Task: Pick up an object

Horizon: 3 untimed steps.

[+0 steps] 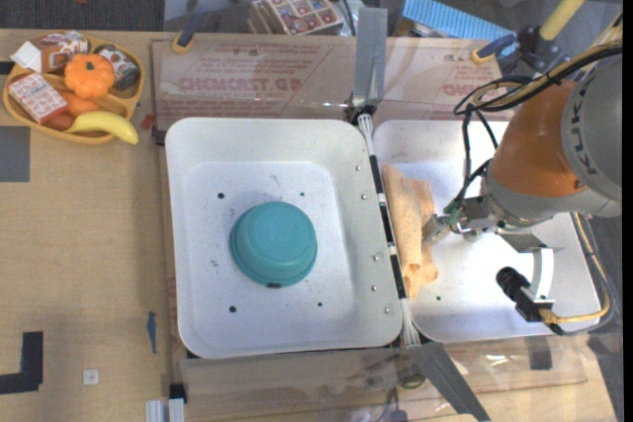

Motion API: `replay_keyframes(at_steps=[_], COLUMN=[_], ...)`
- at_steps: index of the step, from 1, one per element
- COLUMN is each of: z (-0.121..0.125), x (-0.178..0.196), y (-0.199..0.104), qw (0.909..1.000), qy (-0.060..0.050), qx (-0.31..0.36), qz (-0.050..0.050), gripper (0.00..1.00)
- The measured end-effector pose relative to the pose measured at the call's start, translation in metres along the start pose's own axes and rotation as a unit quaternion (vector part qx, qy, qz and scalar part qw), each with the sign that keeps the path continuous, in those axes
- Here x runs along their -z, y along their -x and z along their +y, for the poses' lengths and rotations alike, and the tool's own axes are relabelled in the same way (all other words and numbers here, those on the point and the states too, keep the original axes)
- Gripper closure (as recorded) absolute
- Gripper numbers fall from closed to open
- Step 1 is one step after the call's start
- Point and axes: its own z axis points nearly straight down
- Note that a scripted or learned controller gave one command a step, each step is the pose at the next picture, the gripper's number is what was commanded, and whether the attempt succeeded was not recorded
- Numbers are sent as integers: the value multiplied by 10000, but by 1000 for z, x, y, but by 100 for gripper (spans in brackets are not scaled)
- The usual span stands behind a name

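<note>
Cloth (408, 212), tan-orange and rumpled, lay in the right bin (465, 311), bunched in a long strip against the wall it shares with the left bin (198, 163). That made it the likely target. The claw (438, 226) sat low at the cloth's right edge, about halfway along the strip, and seemed placed there to catch a raised fold rather than the flat bin floor. Whether the claw was wide or narrow could not be told from this slant, nor whether it already touched the fabric, and nothing showed as held in it. The arm (539, 158) reached in over the right bin from the right, which left the strip free to be approached from its open side, away from the wall.

By count there were two bins, one cloth and one teal bowl (274, 244). The bowl rested upside down near the middle of the left bin, well apart from the claw. On the tabletop (79, 262), at its far left corner, stood one yellow dish (18, 102) of toy food, with one banana (104, 125) and one pumpkin (89, 74) among a few small packets.
</note>
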Motion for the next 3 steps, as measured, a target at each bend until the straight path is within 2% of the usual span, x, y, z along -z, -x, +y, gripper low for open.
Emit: replay_keyframes(at_steps=[1,2,3], z=[68,1,44], x=[-1,95,95], y=[7,-55,-52], qw=[9986,9997,9999], qy=[-1,-57,-44], qx=[535,242,134], qz=[-2,22,13], gripper=[0,0,0])
